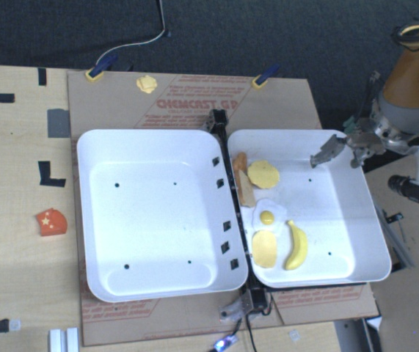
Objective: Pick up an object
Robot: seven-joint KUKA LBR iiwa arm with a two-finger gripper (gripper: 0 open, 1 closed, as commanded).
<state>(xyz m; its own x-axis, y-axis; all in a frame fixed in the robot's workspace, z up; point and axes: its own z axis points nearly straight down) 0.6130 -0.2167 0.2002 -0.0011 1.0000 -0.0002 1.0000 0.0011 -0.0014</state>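
The right bin (pixel 341 218) holds several toy foods along its left side: a brown bread stick (pixel 243 178), a round yellow disc (pixel 263 174), a fried egg (pixel 268 215), a yellow oval piece (pixel 264 248) and a banana (pixel 296 245). My gripper (pixel 339 151) hangs over the bin's far right corner, well to the right of the foods and apart from them. Its two fingers are spread, open, with nothing between them.
The left bin (pixel 150 211) lies beside the right one, joined by a black divider with clips (pixel 226 196). Outside the bins, a yellow scrap (pixel 147 84) lies on the cardboard at the back and a red piece (pixel 52 222) on the bench at left.
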